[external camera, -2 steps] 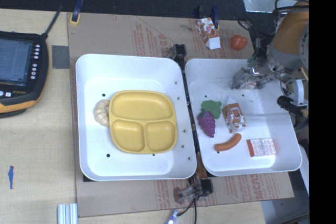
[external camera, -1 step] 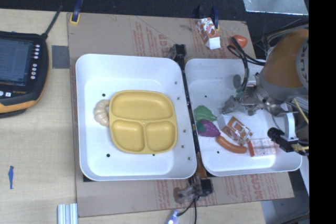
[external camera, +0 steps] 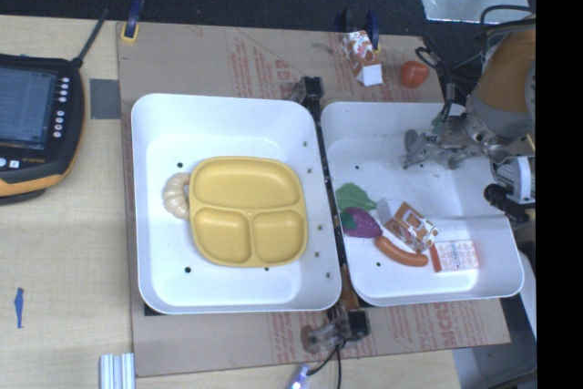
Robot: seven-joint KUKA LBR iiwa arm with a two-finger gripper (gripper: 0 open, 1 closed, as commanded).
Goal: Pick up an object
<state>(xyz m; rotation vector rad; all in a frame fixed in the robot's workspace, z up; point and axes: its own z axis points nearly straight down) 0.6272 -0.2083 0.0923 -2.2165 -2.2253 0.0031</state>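
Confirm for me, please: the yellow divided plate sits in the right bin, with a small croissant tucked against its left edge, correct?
Not quite. The camera view shows the yellow divided plate in the left bin, not the right one. The rest holds: a small croissant is tucked against the plate's left edge.

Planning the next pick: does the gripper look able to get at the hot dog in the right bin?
Probably yes. The hot dog lies uncovered on top, though a small carton touches its upper side; the gripper hangs over the same bin.
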